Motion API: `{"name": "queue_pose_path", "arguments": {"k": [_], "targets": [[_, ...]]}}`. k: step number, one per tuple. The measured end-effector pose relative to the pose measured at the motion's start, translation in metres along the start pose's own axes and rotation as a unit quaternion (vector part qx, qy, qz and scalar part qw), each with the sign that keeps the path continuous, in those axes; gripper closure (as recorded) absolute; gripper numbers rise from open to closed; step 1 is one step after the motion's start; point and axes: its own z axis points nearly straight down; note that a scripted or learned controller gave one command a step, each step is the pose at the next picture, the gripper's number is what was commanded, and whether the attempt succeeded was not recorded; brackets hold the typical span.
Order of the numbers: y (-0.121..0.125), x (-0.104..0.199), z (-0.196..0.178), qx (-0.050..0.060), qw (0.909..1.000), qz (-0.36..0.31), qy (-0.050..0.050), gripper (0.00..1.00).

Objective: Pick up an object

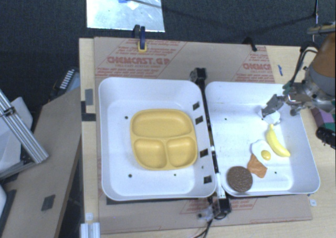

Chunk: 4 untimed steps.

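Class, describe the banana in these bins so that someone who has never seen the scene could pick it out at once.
Look at the right-hand white bin, the one without the yellow divided tray. Near its right wall, just below the gripper, lies the banana. It is the long, curved, all-yellow piece; beside it the fried egg is white with a yellow centre, and the brown patty is round.

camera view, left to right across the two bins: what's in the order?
Yellow divided plate in the left bin → brown round patty → orange wedge → fried egg → banana, in the right bin. The gripper sits above the banana, so I leave it unranked.
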Motion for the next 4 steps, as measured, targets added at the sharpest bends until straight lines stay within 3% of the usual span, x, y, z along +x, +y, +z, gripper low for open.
{"name": "queue_pose_path", "arguments": {"k": [2, 3, 4], "targets": [[0.015, 0.008, 0.113, 0.001, 1.0000, -0.001, 0.000, 0.00], [0.016, 0.009, 0.139, 0.001, 1.0000, 0.000, 0.000, 0.00], [0.017, 0.008, 0.126, -0.002, 1.0000, 0.000, -0.001, 1.00]]}}
